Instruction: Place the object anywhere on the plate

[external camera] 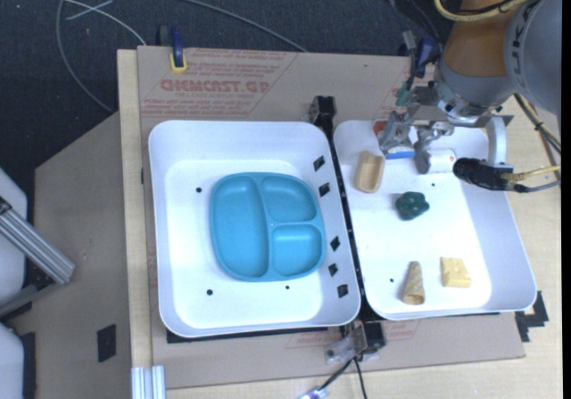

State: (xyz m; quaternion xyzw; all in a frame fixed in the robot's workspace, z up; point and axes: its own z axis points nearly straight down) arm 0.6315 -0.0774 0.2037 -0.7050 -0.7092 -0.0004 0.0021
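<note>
Task at an early stage; blue divided plate (266, 226) sits in the left bin (169, 210) with all three compartments bare; nothing placed yet.

Gripper (410, 145) hangs over the far edge of the right bin (500, 236), near its upper left corner; fingers point down and appear spread, nothing visible between them; judged released and not grasping.

Candidate objects all lie in the right bin: tan cylinder (368, 171) just beside the gripper, near the divider side; dark green lump (411, 205) near bin centre; tan cone (413, 283) and pale yellow block (455, 271) toward the near edge, close together but apart. Which one is the target cannot be told; the cylinder is nearest the fingers.

Remaining: grasp, lift, carry across, release on plate.

Clearance: objects well apart from each other, so room for finger entry around each; the cylinder lies near the bin's inner wall, a tighter approach there. The transfer must clear the two raised rims and the black clips (328, 210) along the seam between the bins; the plate itself has open white floor around it.
</note>
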